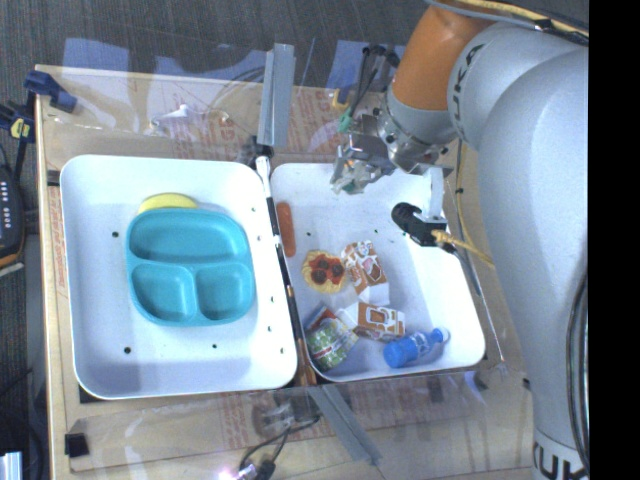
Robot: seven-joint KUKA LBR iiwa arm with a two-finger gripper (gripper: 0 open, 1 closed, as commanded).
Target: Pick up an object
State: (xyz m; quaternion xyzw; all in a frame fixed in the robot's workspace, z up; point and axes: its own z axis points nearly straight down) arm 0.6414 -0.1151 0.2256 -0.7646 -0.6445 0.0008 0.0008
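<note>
Partly legible on the grey arm (520, 168): "KUKA", beside the orange band and again low down. Printed patterns on two packets (365, 265), unreadable.

Gripper (355, 171) over the right bin (440, 293) at its 12 o'clock rim; open or closed, cannot tell.

In that bin: orange sausage (286, 228) at 9 o'clock, round pizza toy (325, 270) near the centre touching one packet, greenish ball (331, 344) at 7, blue bottle (413, 348) at 5.

In the left bin (90, 268): blue compartment tray (190, 268), yellow thing (168, 202) just past it at 12.

Pale wooden bench (200, 418); dark carpet (150, 8) beyond.
</note>
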